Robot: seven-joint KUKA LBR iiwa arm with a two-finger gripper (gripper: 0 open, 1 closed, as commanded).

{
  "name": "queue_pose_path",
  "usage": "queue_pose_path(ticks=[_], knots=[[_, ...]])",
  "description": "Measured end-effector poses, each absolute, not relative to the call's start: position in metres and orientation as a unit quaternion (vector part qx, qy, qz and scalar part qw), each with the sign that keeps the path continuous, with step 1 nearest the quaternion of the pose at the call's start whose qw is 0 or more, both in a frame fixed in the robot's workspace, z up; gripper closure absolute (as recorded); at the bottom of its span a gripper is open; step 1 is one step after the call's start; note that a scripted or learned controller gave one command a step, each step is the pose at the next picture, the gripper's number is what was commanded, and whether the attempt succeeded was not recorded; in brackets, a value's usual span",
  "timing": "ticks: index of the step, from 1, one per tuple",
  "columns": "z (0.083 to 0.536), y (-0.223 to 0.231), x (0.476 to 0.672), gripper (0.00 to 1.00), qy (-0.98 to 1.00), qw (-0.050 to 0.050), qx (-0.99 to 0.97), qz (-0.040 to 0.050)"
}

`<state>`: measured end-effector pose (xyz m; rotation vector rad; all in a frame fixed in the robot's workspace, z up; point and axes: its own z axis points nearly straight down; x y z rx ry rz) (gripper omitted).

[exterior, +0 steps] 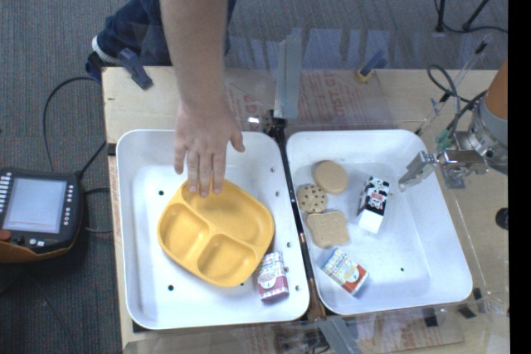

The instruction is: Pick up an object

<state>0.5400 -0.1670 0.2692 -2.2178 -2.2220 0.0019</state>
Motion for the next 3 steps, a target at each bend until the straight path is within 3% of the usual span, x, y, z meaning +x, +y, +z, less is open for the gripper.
queue_pose_path(ticks=[1,2,3], knots=[[0.088,-0.174,0.585,0.0,-0.646,0.003,-0.763,0.0019],[0.099,-0.174,0.585,1.0,-0.646,0.003,-0.763,0.001],[0.216,-0.141,0.647,1.0,-0.609,-0.003,-0.793,-0.0037]])
